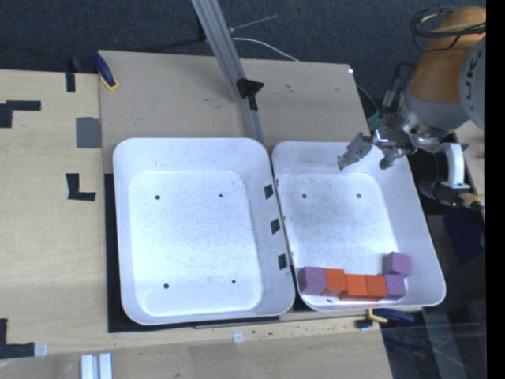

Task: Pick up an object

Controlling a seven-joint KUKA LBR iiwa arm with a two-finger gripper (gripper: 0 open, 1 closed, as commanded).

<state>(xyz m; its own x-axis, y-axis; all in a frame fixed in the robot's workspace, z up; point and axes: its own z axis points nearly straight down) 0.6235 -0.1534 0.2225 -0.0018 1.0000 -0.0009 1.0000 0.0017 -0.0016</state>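
Camera view: pick not started, as far as I can judge. Every block sits in the right bin (410, 212), packed along its near wall. Row from left: purple block (313, 279), then orange blocks (357, 285), then a purple block at the right end (395, 287) with another purple block (397, 263) just behind or on top of it, can't tell which. All touching or nearly so, tight against the bin's near rim and right corner. Left bin (126, 212) has no blocks in it.

Tool (371, 155): hovering over the far right corner of the right bin, near the far rim, well apart from the block row. The two fingers (352, 152) read as spread apart, nothing between them, touching nothing that I can make out. Whether the tips are above the bin floor or resting on it, can't tell from this angle. The arm (446, 69) comes in from the right, its orange band above the wrist.

Left to do: everything. Travel toward the near wall, descend on one block, close, lift. My read on the risk: the blocks are crowded against the wall and each other, so little finger clearance. The upper purple block at the right end looks like the most exposed candidate.

Table (181, 93) around the bins carries only tape marks and a slanted metal rail (221, 38) at the far side.
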